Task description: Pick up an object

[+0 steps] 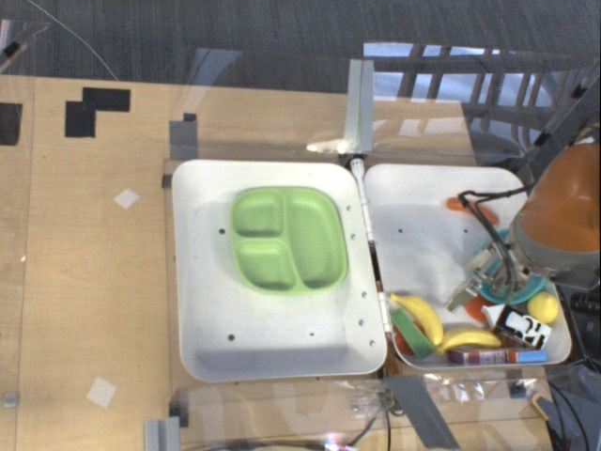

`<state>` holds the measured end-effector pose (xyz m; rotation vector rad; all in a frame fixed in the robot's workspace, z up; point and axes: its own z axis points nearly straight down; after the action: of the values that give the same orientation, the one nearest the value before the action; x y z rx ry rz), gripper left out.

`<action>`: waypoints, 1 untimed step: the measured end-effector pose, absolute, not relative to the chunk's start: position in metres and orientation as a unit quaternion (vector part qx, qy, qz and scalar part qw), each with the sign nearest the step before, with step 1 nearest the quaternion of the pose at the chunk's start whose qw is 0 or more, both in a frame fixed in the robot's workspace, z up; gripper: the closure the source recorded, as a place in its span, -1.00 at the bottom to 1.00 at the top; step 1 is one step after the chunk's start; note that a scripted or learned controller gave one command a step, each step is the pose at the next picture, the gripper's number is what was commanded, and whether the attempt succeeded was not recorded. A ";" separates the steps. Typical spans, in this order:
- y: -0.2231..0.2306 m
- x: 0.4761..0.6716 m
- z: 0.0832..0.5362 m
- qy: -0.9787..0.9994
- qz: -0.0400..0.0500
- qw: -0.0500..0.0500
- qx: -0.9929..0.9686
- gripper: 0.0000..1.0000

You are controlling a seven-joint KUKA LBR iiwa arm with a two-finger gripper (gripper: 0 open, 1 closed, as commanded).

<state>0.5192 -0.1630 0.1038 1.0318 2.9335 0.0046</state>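
My gripper (481,289) hangs low over the right part of the right bin (413,205), reaching in from the right under the orange band of the arm (563,209). Just below it lies a small red object (477,312), partly hidden by the gripper. Close by are two yellow bananas (424,314) (471,338), a green block (410,335), a yellow lemon (542,307), a black and white object (519,324) and a marker (496,355) along the front wall. An orange-red piece (481,212) lies toward the back of the bin.
The left bin (202,280) holds a green divided plate (286,239). A metal post (361,111) stands behind the seam between the bins. Cables (488,197) loop from the arm over the right bin.
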 end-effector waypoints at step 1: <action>-0.194 0.563 0.089 0.947 0.002 0.007 0.320 -1.00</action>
<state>0.5625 -0.1936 0.0892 1.0022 2.9621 0.0050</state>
